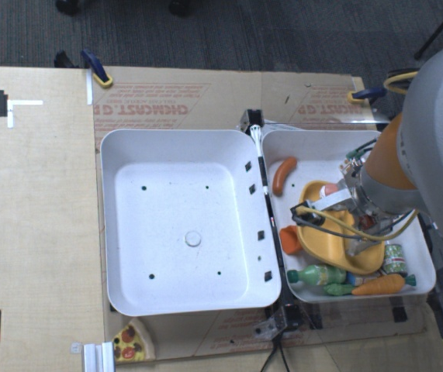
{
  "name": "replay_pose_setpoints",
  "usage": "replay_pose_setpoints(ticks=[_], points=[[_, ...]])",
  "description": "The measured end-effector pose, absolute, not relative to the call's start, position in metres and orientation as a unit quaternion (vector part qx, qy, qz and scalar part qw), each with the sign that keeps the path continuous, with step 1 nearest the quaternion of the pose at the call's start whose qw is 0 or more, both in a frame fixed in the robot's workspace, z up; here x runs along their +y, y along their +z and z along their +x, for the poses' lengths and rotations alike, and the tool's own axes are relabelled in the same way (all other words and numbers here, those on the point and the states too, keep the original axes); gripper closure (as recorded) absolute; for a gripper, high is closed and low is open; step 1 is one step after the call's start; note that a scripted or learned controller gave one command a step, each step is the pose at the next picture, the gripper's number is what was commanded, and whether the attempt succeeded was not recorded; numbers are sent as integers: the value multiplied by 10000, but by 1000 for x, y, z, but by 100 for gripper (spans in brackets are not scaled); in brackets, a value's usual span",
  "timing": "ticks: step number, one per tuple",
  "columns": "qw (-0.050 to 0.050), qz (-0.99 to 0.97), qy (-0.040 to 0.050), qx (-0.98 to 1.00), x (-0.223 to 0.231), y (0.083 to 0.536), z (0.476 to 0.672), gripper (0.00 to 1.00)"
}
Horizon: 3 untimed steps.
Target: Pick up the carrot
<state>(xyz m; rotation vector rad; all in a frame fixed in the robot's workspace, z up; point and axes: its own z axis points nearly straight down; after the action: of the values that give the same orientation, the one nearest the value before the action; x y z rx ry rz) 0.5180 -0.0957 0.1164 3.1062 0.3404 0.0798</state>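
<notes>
Camera view from above the bench: the grey arm [438,122] with its orange band [392,157] is reaching in from the right and hanging over the right-hand white bin [314,142], its gripper [357,223] lowered among the toys there. Whether the gripper is open or closed, or clamped on anything, cannot be told from this angle, as the wrist and its cables are covering it.

Lying along the near right corner of that bin is the carrot [380,285], orange, stretched roughly parallel to the front wall and apart from the gripper. A green bottle [318,275] is resting just to its left, with a small green piece [337,290] sitting between the two. A yellow bowl [337,239] is taking up the middle of the bin under the gripper, tilted. A reddish sausage [283,175] is lying near the bin's far left corner, and an orange-red piece [289,240] is sitting against the bowl's left edge. A small can [394,258] is standing near the right wall.

The left-hand white bin [120,208] is sitting beside it, holding a small white disc [193,239]. A toy pizza slice [130,343] is lying on the cardboard in front of it.
</notes>
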Motion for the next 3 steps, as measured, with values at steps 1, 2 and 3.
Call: replay_pose_setpoints(ticks=[1,2,3], points=[[55,9931,149,1164,-98,102,511,0],[33,9939,50,1102,-97,100,529,0],[62,9948,129,1009,-96,102,515,0]])
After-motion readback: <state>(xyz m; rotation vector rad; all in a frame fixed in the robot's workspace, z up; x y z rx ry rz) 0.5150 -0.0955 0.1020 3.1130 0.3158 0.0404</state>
